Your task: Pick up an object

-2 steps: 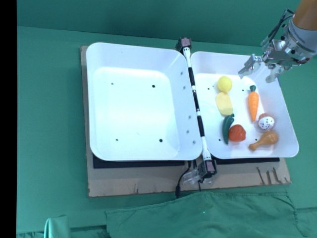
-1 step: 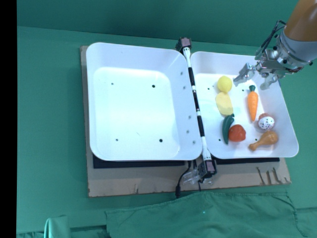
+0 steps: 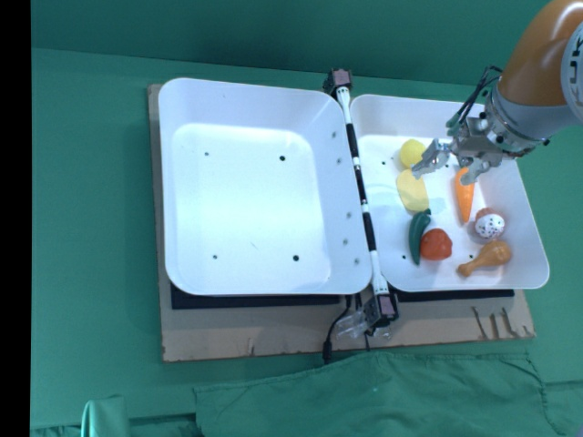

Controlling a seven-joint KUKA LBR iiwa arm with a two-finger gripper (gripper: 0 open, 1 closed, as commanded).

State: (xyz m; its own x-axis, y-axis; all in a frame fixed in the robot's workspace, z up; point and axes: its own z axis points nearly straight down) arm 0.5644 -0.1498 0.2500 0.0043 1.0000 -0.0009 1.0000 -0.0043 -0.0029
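A single fixed camera is looking down at a slant from above the bench, taking in both shallow white plastic bins (image 3: 244, 98) from fairly far.

A green-covered bench (image 3: 91, 198) bears, seemingly, a cardboard sheet (image 3: 255, 335) under both bins (image 3: 182, 107).

Hidden, cropped and unclear parts

The arm (image 3: 547, 48) is cut off by the right edge, so only its orange band and grey wrist show. The gripper (image 3: 460, 153) covers the top of the carrot (image 3: 465, 198) and part of the right bin's (image 3: 383, 116) floor; whether its fingers touch anything is too small to tell. A dark board (image 3: 273, 300) under the bins shows only as a strip. The pale green thing (image 3: 100, 417) at the bottom edge is cropped and unidentifiable. The bench's (image 3: 91, 198) edges lie outside the frame.
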